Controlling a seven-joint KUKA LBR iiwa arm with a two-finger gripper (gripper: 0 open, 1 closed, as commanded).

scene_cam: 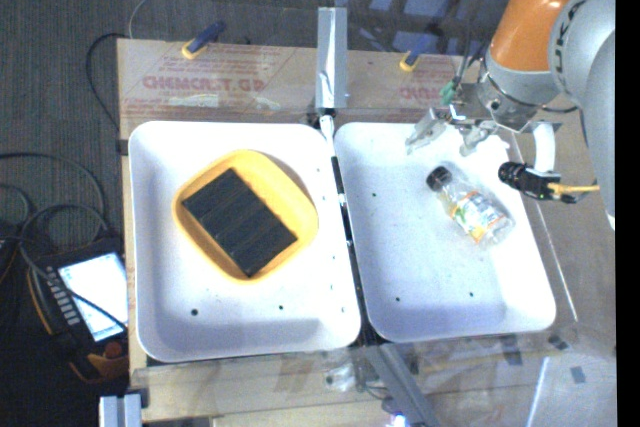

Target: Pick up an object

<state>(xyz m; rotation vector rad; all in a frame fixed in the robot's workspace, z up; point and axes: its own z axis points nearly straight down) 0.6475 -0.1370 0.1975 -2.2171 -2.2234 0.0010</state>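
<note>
Just below the pincer (448,127), toward the near side of the right bin (400,255), a small clear plastic bottle (470,205) is seen lying on its side. A dark round cap is fitted at its upper-left end, and a crinkled label with yellow and green print is wrapped around its transparent body. The bottle is not touched by the fingers; it lies apart from them on the smooth white floor of the bin.

The pincer is held over the far rim of the right bin, with its two thin metal fingers spread wide, and nothing is gripped between them. Behind it, the rounded orange band and grey casing of the arm (545,5) are visible.

Well to the left of the pincer, in the left bin (160,315), a yellow dish (290,185) of rounded, squarish outline is set. A dark ribbed rectangular slab (240,220) is laid inside it, turned at a slant. Both bins are shallow, glossy, and rounded at the corners.
</note>
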